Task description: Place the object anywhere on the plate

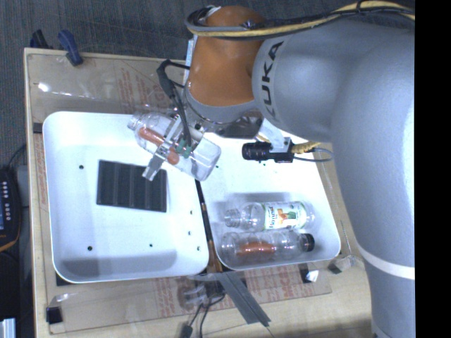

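Clear plastic catches the light at the centre of the frame: a bottle (173, 144) with an orange-brown patch inside near its upper-left end lies tilted from upper left down to lower right, above the inner edge of the left bin (70, 189). The gripper (156, 165) reaches down from the orange band of the arm (317, 90) (which fills the upper right of the frame), and its grey fingers (153, 167) lie across the bottle's body, their tips poking out on its lower-left side. The bottle looks pinched between them, though the transparent plastic makes the exact contact hard to read.

The dark ribbed plate (132, 186) lies flat on the floor of the left bin, in the left half of the frame. The bottle sits up and to the right of it, and the fingertips end just beside the plate's upper right corner.

In the right bin (331, 210), toward the lower right, two more clear bottles lie side by side: one with a white and orange label (271, 215), and below it one with a black cap (266, 245). A blue clamp (69, 46) grips the bench edge at upper left.
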